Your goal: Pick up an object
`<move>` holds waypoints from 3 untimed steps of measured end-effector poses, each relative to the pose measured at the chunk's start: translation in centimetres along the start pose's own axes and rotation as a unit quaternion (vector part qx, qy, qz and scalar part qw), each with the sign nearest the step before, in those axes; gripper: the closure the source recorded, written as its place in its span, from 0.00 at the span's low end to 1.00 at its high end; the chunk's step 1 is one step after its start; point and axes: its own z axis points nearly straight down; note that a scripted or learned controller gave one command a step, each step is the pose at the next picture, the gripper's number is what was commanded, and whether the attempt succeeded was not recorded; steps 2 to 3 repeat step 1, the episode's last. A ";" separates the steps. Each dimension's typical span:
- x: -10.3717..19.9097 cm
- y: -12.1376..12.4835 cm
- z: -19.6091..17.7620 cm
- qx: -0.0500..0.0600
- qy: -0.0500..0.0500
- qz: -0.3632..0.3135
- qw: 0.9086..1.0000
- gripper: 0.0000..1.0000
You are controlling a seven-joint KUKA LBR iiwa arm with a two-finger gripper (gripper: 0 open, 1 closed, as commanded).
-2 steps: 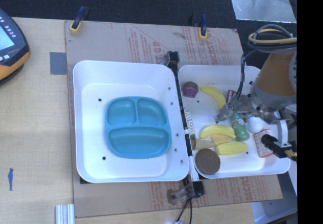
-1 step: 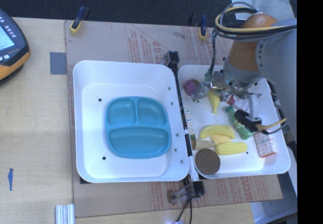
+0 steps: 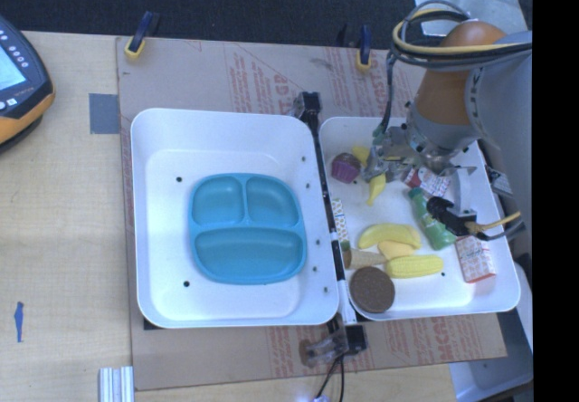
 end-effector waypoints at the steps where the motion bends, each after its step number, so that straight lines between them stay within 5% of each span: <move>1: 8.3 -6.3 -9.3 -0.001 0.002 -0.001 1.000 1.00; 3: 8.3 -6.3 -9.3 -0.001 0.002 -0.001 1.000 1.00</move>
